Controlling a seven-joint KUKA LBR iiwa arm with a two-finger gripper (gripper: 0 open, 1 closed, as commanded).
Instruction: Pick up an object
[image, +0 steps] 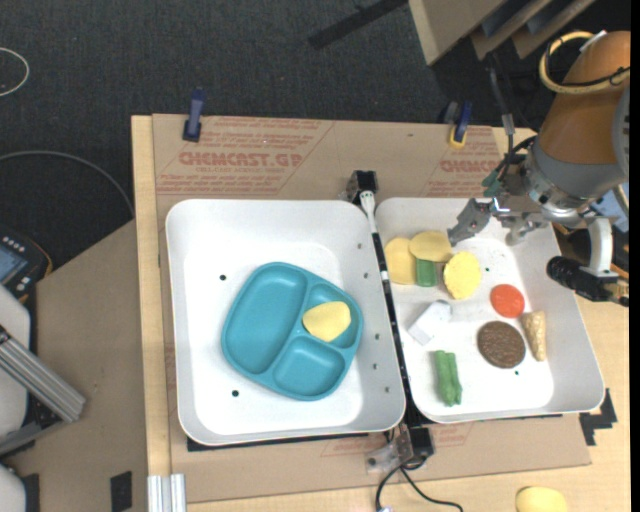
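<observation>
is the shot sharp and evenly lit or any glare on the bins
Camera view: mostly sharp, evenly lit; the white left bin is bright with a soft sheen, not blown out; the blue tray casts a faint shadow; the arm looks slightly soft at the right edge.

— Floor?
— Dark carpet (90, 70), charcoal, speckled; thin pale cable loops (14, 70) at upper left.

— Bench surface?
— Brown cardboard sheet (250, 150), printed with faded red lettering, pinned along far edge by blue clamp (193, 115) and blue-and-yellow clamp (459, 123). Pale wood bench top (620, 330) exposed at right and lower edge.

— Furniture beyond?
— Tan board or box corner (470, 30) at top, dark strut (350, 25) slanting beside it.

— Left margin?
— Aluminium extrusion rail (40, 385), angled; dark device with blue screen (15, 262) above it.

— Near edge?
— Black cable (410, 490) trailing off bench; small black bracket (120, 488) at lower left.

— Light?
— Even, overhead, soft shadows only.
</observation>
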